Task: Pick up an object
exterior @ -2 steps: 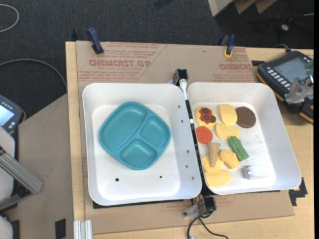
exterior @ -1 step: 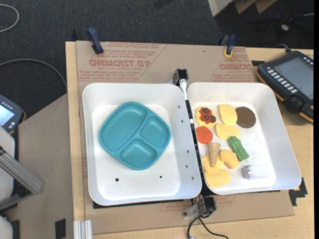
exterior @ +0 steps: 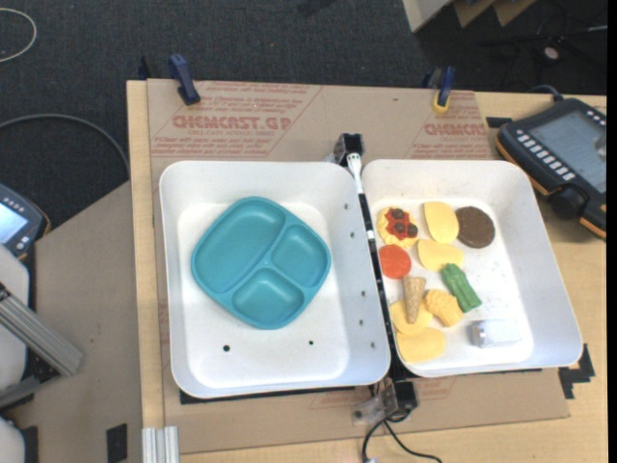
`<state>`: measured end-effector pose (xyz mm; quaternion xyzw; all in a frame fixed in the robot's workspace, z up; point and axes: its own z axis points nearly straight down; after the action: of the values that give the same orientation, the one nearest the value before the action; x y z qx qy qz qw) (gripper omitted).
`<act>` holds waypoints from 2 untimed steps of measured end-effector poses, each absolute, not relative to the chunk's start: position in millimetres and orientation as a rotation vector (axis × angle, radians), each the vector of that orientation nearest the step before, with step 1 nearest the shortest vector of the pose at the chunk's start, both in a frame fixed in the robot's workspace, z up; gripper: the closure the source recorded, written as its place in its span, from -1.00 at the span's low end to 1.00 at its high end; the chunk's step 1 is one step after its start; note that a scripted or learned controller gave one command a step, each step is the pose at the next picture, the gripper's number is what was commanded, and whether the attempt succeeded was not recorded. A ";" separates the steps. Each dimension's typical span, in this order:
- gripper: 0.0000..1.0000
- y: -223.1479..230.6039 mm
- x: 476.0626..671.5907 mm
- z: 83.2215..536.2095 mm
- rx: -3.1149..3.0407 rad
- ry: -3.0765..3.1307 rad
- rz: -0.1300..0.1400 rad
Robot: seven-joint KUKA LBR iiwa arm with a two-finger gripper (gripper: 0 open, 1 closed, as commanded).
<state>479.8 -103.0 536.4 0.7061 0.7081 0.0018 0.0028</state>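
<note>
— Sitting where, the small plastic toy foods (exterior: 429,278)?
— Clustered in the right shallow white bin (exterior: 525,268); a teal divided plastic plate (exterior: 260,261) lies in the left white bin (exterior: 188,360).
— That pale grey-white piece (exterior: 492,333)?
— Too blurred to identify.

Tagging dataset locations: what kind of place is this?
Likely a robotics lab pick-and-place bench: two white bins clamped to a board, toy food pieces beside a teal divided plate, and a teach pendant at the edge.

Red print is seen on the brown board (exterior: 289,114) under the bins. "CHEMCAST" followed by "G P" can be read at its upper left, and is partly repeated at upper right. The smaller lines beneath cannot be read.
</note>
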 end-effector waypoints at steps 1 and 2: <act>1.00 -80.0 479.7 535.6 2.218 2.223 0.002; 1.00 -57.9 479.6 535.5 2.218 2.224 0.001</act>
<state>479.6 -57.9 535.5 0.7062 0.7081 0.0004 0.0002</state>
